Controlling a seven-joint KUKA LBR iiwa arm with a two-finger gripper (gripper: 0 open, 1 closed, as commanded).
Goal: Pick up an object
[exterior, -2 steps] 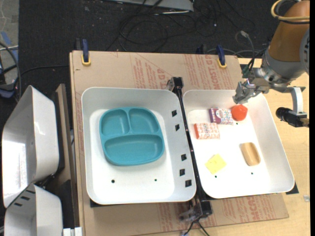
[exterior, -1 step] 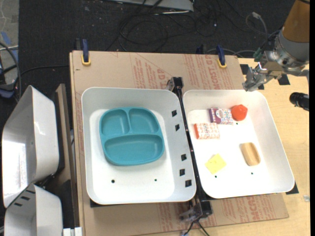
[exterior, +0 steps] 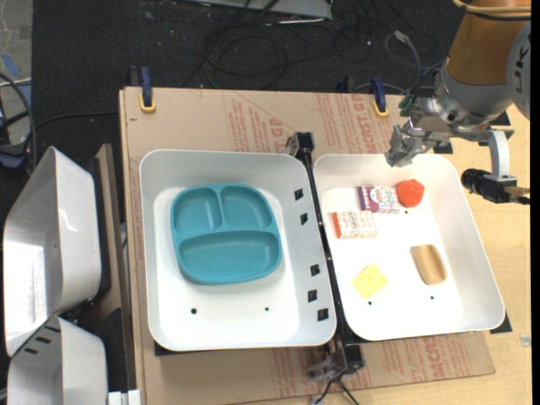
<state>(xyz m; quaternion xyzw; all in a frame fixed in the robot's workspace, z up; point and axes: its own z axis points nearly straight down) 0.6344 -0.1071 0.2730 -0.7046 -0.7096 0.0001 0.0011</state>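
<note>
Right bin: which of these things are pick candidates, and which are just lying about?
Candidates in the right bin:
orange ball
purple packet
red-and-white packet
yellow block
tan bread roll

Lying about:
teal divided tray in the left bin
blue clamps

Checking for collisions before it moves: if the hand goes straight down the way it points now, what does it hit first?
Probably the bare white floor at the far edge of the right bin. The hand hangs above that rim, short of the purple packet. Depth is unclear.

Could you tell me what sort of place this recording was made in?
Probably a robotics lab test bench: a clamped cardboard sheet under two white bins, loose cables on the dark floor, and a robot arm's end effector overhead.
</note>
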